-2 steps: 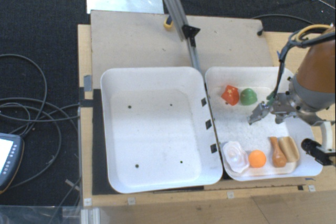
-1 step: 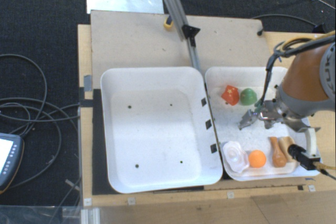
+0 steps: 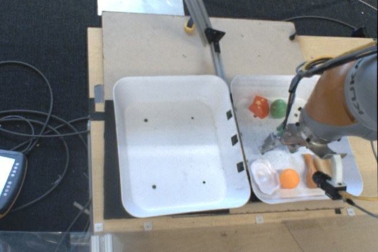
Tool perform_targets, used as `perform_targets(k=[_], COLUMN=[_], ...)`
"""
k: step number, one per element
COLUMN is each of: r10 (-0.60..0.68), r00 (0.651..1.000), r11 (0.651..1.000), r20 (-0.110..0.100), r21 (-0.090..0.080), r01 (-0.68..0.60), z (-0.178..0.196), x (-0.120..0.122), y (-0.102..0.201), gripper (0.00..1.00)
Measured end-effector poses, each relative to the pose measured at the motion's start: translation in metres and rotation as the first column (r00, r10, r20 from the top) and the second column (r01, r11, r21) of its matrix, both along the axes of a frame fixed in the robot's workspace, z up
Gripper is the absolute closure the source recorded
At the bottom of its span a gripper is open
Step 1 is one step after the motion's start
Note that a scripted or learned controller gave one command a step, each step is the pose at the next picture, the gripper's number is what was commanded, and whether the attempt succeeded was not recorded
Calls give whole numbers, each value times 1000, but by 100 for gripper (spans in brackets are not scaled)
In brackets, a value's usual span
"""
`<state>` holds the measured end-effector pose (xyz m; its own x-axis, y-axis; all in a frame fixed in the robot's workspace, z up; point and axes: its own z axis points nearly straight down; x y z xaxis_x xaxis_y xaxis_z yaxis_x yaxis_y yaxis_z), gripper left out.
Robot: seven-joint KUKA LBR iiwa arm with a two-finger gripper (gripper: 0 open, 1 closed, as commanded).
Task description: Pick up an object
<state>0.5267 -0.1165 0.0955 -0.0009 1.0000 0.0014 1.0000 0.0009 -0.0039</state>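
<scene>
Nearest, against the front wall of the right bin (image 3: 283,198): a crumpled clear plastic cup (image 3: 264,176), thin and glossy, lying on its side. Just beside it, an orange ball (image 3: 289,179), smooth, matte, round. Right of the ball, a stubby orange-tan piece (image 3: 309,167), carrot-like in shape, partly hidden under the wrist.

A little farther in, the gripper (image 3: 273,143), low over the bin floor, near the cup and ball but apart from both. Nothing visible in its grasp. Open or closed: cannot tell at this angle. Behind it, the grey arm (image 3: 333,106) with its orange band, reaching in from the right.

Judged as the approach step of the pick: low in the bin, no object secured yet. Next move likely calls for centring over one target, probably the ball or the cup as the closest candidates, then closing and lifting straight up. Ball liable to roll from a glancing touch; cup liable to buckle or slip, being thin and slick.

Farther back, near the far wall: a red lumpy piece (image 3: 258,107), faceted, strawberry-like, just beside a small round green ball (image 3: 278,108), both well apart from the gripper.

Alongside, the left bin (image 3: 171,144): shallow white plastic, rounded corners, a few dark specks on its floor.

Farthest, a slanting grey metal pole (image 3: 195,3) over a pale flat board (image 3: 147,44).
</scene>
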Motion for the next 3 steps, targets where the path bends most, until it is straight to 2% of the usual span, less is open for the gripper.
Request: perform_targets(k=[1,3], r10=[1,5], r00=[1000,1000], r11=[1000,1000], r20=[6,12], r21=[-1,-3], r01=[-1,-5], z=[14,123], x=[2,-1], y=[0,5], gripper=[100,100])
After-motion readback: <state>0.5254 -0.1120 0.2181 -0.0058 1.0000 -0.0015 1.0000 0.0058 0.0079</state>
